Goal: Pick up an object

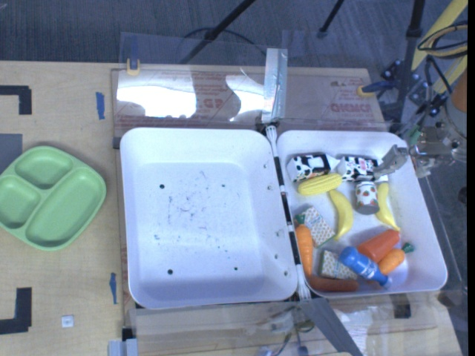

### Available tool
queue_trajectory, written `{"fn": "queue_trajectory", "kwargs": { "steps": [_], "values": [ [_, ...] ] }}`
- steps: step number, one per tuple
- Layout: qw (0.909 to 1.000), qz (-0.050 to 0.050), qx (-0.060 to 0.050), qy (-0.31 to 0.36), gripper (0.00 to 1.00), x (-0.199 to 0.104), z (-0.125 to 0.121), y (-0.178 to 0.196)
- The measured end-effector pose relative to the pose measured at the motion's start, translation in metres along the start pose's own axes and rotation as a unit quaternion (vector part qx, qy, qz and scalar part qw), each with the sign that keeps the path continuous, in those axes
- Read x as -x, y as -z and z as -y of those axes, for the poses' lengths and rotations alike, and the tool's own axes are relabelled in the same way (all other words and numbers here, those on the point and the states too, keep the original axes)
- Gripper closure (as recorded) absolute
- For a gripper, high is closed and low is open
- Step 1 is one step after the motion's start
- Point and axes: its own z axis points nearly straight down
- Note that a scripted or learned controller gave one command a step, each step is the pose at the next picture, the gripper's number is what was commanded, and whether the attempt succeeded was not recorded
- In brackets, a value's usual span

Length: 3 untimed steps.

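A: Where is the two-finger metal gripper (391, 159) seen?

B: It is seen at the upper right of the shallow white right-hand bin (434, 254), reaching in from the right edge. Whether its jaws are apart or together cannot be told; nothing is seen between them.

A: What is found in that bin?

B: A black-and-white spotted cow-patterned toy (308, 166) is laid at the top left, with a second black-and-white patterned piece (355, 167) beside it, just left of the gripper. A yellow plastic corn cob (320, 185) is set just below the cow toy. Two yellow plastic bananas (342, 211) are placed lower down, with a small round grey-and-red object (365, 196) between them. An orange plastic carrot (304, 247) is laid along the left wall, and a blue plastic bottle (363, 264) is seen near the bottom, next to an orange-red plastic piece (381, 243).

A: And the shallow white left-hand bin (197, 213)?

B: Faint scuff marks are seen on its floor. A green compartmented plastic plate (49, 196) is set on the wooden bench (59, 124), well apart to the left
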Motion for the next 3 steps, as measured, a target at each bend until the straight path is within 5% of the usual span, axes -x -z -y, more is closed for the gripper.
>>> {"fn": "queue_trajectory", "kwargs": {
  "steps": [1,2,3],
  "values": [
    [0.996,0.001,0.002,0.089,0.0,-0.026,-0.01,-0.145],
    [0.996,0.003,0.012,0.088,1.0,-0.025,-0.015,-0.126],
    [0.9968,0.001,0.001,0.08,1.0,0.0,-0.025,-0.031]
  ]
}}
